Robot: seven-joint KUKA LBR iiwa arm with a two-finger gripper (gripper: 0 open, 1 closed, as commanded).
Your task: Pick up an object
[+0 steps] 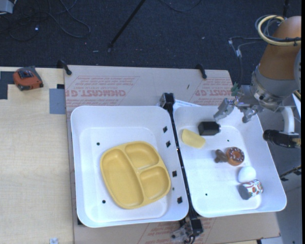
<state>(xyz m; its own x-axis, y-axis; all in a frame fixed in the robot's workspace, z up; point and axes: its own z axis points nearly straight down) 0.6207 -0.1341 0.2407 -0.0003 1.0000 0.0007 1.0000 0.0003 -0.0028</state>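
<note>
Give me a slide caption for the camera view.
KUKA arm's gripper hovers over the right bin near a black block; yellow divided tray fills the left bin.

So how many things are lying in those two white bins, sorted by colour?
Yellow: 2, the divided plate in the left bin and a yellow piece in the right bin
Black: 1, a block
Brown: 1, a doughnut-like toy
White: 2, an egg-like ball and a small printed cup
Total: 6

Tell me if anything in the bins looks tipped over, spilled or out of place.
Nothing spilled. The small can in the right bin lies on its side near the egg. The yellow tray sits askew in the left bin.
</note>
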